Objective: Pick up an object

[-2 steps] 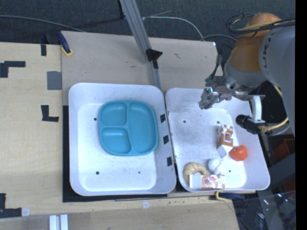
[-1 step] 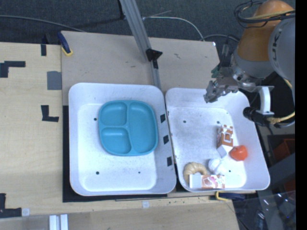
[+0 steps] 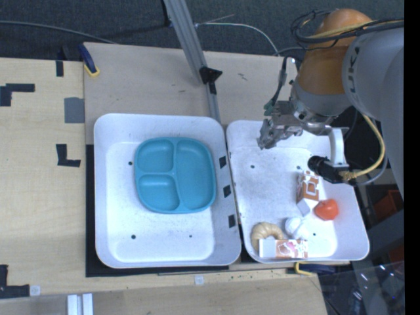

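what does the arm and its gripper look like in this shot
The arm is bulky and grey, with a rounded orange band above the wrist. Thin dark cables loop over the band; a yellow-and-black cable curves down beside it. The gripper is small, grey metal.

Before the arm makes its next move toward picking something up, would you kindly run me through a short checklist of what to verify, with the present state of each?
1. Objects available in the right bin: ok. An orange ball, a croissant, a white ball and two small cartons lie near its front right corner.
2. Gripper above a target: not ok. It sits over the bin's back left corner, away from the cluster.
3. Object between the fingers: not ok, none seen.
4. Finger opening: cannot tell.
5. Targets well separated: not ok. The croissant, white ball and front carton crowd together.
6. Left bin contents: ok. The blue divided plate lies flat.
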Robot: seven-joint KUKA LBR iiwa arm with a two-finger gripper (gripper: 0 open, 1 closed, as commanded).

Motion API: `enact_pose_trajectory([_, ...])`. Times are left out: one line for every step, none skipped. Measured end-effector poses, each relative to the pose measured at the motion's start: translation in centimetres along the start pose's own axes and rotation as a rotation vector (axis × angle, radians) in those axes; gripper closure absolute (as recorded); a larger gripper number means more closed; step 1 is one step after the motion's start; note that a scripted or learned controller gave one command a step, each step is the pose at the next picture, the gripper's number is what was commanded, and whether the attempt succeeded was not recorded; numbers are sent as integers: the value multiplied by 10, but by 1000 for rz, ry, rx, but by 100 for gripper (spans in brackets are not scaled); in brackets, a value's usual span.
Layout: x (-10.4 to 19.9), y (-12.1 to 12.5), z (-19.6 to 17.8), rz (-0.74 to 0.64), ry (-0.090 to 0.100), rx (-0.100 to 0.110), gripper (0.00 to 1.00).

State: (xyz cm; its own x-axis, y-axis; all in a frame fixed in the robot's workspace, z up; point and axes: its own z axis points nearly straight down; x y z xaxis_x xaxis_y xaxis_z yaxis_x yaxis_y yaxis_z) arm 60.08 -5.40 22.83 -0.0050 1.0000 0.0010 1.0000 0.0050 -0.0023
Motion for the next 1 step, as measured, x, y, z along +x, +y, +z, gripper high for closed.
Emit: enact_pose_trajectory([53,-4,11,-1,0,1,100])
